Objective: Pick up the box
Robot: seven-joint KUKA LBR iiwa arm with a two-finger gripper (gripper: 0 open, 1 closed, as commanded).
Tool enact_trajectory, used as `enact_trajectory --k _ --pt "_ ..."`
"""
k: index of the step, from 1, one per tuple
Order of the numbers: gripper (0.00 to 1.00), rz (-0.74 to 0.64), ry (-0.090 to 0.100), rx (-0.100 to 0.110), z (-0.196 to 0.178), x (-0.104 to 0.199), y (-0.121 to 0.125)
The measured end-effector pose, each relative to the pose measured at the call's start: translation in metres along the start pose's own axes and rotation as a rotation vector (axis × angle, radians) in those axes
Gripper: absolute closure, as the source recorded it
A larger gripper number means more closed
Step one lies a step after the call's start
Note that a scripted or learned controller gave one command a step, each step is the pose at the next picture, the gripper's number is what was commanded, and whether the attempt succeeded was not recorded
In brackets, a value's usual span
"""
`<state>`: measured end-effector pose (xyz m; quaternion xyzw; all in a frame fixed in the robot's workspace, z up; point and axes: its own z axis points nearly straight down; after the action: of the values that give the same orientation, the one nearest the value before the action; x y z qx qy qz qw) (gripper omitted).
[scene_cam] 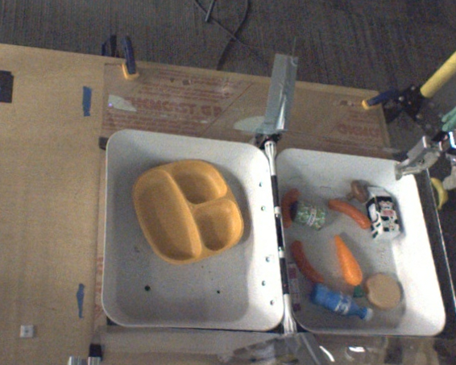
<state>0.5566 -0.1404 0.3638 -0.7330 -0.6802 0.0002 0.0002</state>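
While the box [383, 213] sits near the right bin's [433, 272] far edge, end effector [425, 154] state unclear.

You'll find the box [383, 214], small and white with dark printed markings, lying slightly skewed in the right bin's [424, 247] far right part, near its far wall.

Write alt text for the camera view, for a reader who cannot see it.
Two shallow white bins sit side by side on a bench: the left bin holds a yellow divided plate, and the right bin holds a small black-and-white box among toy food, including a carrot, a blue bottle and a green can. The gripper hovers beyond the right bin's far right corner.
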Motion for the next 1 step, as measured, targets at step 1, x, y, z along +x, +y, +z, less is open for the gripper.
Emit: enact_trajectory --k 1 --pt "0.0 -0.072 0.001 0.0 0.2294 0.0351 -0.0162"
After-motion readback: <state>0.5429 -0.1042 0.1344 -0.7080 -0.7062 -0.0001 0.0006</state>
